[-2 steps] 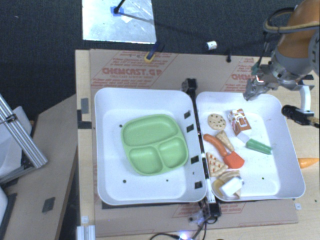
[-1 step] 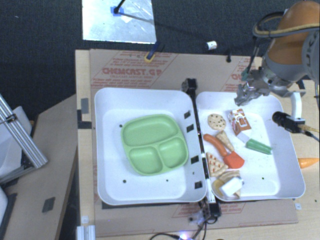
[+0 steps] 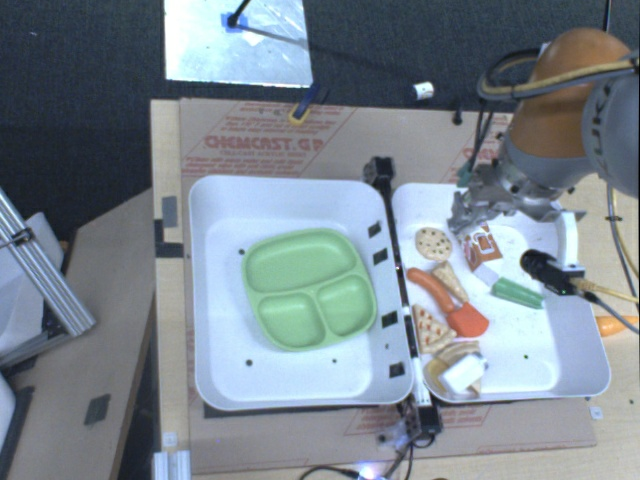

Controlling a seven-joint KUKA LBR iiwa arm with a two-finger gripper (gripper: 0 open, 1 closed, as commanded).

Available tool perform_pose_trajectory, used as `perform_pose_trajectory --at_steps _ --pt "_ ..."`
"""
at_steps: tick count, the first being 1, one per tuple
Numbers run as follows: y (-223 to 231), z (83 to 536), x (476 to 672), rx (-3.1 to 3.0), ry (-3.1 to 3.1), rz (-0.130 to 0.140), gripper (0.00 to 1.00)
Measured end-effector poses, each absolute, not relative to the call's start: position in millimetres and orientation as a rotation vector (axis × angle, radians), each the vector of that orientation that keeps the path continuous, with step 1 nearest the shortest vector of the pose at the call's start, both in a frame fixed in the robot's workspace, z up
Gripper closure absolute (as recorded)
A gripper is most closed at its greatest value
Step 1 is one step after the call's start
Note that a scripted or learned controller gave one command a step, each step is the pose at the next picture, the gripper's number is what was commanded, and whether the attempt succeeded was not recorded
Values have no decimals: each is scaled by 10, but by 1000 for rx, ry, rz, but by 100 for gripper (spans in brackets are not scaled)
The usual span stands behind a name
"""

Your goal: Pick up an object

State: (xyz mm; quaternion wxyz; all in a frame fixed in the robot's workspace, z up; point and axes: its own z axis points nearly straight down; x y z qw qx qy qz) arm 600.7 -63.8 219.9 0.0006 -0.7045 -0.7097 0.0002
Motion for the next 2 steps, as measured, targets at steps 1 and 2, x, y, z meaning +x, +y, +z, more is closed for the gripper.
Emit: perform_pose_trajectory --at_steps 1,2 --pt "-163 2331 5726 -2210 -2230 -2 100" --pt "-26 2278 5469 -2213 -2227 1 100"
